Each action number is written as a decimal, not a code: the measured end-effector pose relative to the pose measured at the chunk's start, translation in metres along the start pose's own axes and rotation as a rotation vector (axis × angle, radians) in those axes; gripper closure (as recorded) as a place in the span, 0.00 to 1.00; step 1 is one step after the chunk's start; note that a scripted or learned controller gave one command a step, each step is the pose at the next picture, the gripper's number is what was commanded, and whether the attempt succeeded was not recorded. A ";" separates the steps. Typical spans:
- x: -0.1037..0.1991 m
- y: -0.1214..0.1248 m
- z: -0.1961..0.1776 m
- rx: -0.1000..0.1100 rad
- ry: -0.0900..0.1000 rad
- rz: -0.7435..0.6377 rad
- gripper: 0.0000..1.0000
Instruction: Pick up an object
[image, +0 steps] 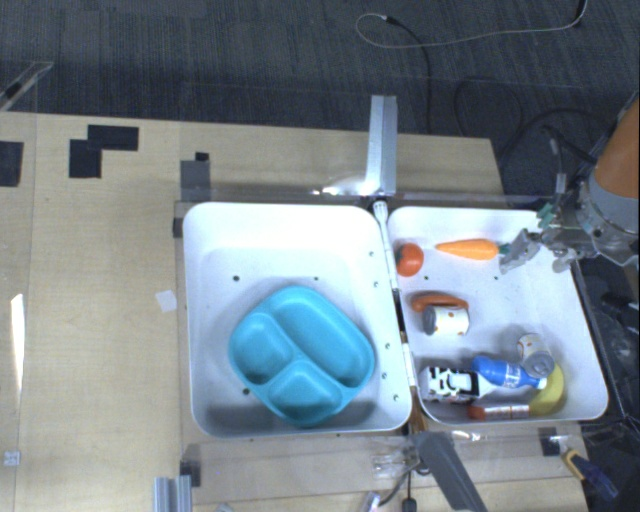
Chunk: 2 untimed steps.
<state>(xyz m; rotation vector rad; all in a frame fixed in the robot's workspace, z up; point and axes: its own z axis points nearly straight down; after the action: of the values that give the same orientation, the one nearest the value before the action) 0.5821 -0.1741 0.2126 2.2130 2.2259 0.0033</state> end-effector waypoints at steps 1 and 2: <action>0.055 -0.031 0.122 -0.010 -0.003 -0.225 0.00; 0.057 -0.028 0.110 -0.017 -0.001 -0.228 1.00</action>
<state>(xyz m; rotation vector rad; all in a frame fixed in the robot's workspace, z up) 0.5539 -0.1177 0.1023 1.9378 2.4527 0.0208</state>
